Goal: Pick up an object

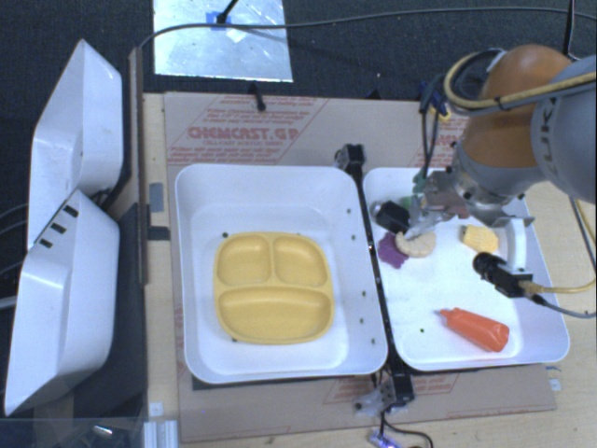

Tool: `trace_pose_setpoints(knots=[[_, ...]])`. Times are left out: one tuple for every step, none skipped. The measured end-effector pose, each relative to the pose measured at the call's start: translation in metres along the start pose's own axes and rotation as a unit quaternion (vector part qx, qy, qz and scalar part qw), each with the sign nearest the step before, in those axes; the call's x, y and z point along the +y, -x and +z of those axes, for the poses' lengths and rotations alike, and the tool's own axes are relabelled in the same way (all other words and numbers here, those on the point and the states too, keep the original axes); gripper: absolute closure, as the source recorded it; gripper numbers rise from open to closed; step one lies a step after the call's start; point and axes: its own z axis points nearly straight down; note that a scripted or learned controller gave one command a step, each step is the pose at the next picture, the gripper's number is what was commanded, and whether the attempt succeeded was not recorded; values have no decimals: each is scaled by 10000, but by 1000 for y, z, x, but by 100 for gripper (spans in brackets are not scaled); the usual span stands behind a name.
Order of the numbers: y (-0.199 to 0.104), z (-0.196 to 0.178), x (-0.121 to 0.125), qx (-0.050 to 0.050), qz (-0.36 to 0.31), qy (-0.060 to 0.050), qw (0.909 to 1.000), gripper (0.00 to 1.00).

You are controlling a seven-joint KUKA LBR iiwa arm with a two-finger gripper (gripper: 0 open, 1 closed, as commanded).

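You have the arm (522, 119) reaching in from the right and bent down over the right bin (550, 343), its wrist crowding the upper left of that bin; I judge this a descent toward a grasp. The left bin (196, 343) holds the yellow divided plate (273, 286), lying flat near its middle, well apart from the work. In the right bin the loose pieces are spread out: an orange carrot-shaped toy (478, 329) lies near the front wall with open floor around it, a yellow piece (480, 239) sits toward the back right, and a pale round cookie-like piece (416, 244) touches a small purple piece (391, 253) just beside the divider between the bins. The gripper (422, 220) hangs just above the pale piece, likely the target. Whether the fingers are wide or narrow, you cannot tell; nothing shows between them. The divider wall leaves little room on that side.
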Motion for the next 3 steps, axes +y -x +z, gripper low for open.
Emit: trace_pose_setpoints(knots=[[-57,1,0,2,-5,1,10000,100],[-103,5,-7,0,1,2,10000,100],[-145,-10,-21,1,1,4,10000,100]])
